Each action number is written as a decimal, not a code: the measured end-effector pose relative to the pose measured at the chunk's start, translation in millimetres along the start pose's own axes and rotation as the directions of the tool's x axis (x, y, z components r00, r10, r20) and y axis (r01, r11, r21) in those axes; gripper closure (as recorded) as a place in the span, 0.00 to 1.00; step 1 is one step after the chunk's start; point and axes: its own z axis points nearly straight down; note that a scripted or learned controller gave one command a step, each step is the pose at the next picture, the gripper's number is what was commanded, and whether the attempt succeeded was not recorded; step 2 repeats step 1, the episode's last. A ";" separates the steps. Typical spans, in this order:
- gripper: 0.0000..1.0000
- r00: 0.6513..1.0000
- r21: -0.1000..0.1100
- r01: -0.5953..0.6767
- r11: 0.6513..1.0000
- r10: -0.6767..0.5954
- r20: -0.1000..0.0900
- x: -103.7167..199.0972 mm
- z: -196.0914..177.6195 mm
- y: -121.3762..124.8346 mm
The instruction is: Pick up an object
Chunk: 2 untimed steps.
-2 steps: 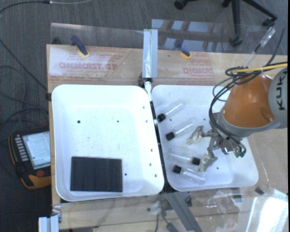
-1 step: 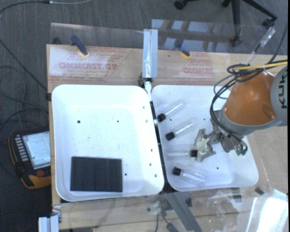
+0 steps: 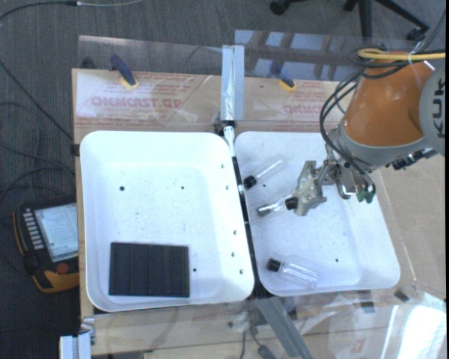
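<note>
— Jaws? Can't tell how they stand; the gripper [image 3: 308, 189] hangs low over the right bin [image 3: 374, 271].

— Objects?

— Nearest, a clear vial [image 3: 292, 271]. Farther, a silvery tube [image 3: 272, 207] at the gripper's tip, then another vial [image 3: 262, 174]. A black pad [image 3: 149, 270] lies in the left bin [image 3: 157, 155].

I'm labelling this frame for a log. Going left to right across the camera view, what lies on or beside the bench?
Handheld controller → black flat pad in the left bin → capped vial in the right bin → orange-banded arm.
</note>
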 end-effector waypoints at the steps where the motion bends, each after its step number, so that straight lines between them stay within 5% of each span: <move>1: 1.00 0.993 -0.002 -0.121 0.993 0.121 0.001 -42.8 -20.4 63.6; 2: 1.00 0.993 -0.002 -0.121 0.993 0.121 0.001 -42.8 -20.4 63.6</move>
